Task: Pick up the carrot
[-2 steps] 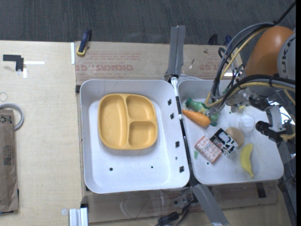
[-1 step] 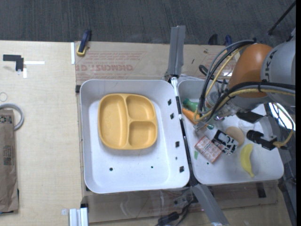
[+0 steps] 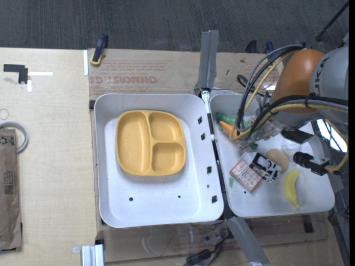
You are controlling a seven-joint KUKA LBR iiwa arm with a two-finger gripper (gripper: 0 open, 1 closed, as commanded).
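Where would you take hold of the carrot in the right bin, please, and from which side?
Probably the carrot's bare orange middle, from above. It lies flat near the right bin's left wall, with a green item just behind it and the arm's cables over its right end, so only the left stretch shows. Fingers closing across its narrow width look likeliest to fit.

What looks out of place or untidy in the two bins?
Nothing looks spilled or broken. The yellow plate lies flat in the left bin. The right bin is crowded: the carrot sits at its far left, half under the arm's cables.
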